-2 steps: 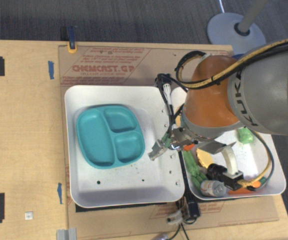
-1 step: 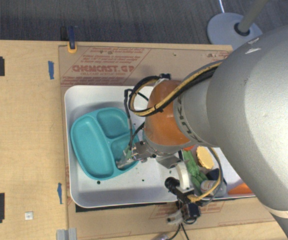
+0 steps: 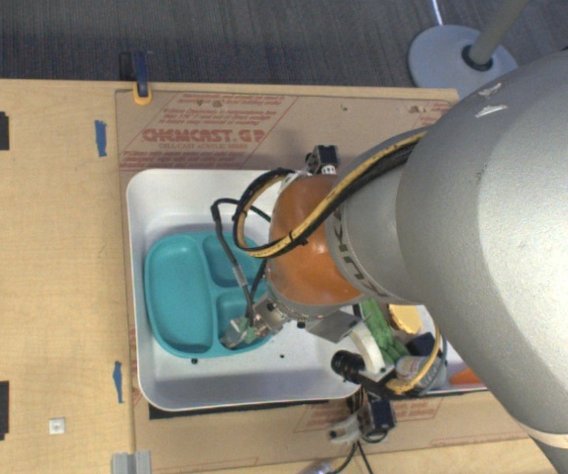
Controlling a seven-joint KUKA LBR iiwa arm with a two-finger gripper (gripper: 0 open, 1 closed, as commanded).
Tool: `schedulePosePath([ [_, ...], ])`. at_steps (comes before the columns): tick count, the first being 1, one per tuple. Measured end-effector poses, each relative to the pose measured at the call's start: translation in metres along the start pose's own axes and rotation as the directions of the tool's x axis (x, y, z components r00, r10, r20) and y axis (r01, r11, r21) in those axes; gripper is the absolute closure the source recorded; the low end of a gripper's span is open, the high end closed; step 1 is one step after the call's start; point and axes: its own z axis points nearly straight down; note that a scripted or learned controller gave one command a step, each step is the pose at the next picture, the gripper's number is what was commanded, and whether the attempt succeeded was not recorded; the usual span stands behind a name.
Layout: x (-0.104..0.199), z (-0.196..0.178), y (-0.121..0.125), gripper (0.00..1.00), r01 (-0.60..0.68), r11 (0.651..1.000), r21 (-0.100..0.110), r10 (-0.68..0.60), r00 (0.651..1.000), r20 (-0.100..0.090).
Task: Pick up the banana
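Observation:
My gripper (image 3: 237,334) hangs low in the left bin (image 3: 165,191), over the near right corner of a teal divided tray (image 3: 180,289). The grey arm with its orange band (image 3: 308,250) and looped cables covers the middle of the view. A small yellow patch (image 3: 403,316) peeks out under the arm at the right bin; I cannot tell whether it is the banana. Nothing shows between the gripper's tips from this angle.
Beside the yellow patch lie a green item (image 3: 376,332), a dark-capped object (image 3: 420,347) and an orange scrap (image 3: 466,374), mostly hidden by the arm. The bins rest on a cardboard sheet (image 3: 204,131) on the wooden bench (image 3: 41,265). A grey stand base (image 3: 446,57) sits on the floor behind.

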Motion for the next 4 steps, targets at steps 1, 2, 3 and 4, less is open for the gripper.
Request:
schedulePosePath([
  [1, 0.003, -0.001, -0.001, 0.00, -0.008, 1.000, 0.014, 0.008, 1.000, -0.008],
  [2, 0.009, -0.012, 0.004, 0.00, 0.012, 0.999, 0.038, -0.012, 1.000, -0.014],
  [3, -0.018, 0.003, 0.079, 0.00, -0.064, 0.997, 0.051, 0.064, 0.998, -0.013],
  [4, 0.014, -0.086, 0.009, 0.00, -0.238, 0.971, 0.031, 0.238, 0.971, -0.025],
])
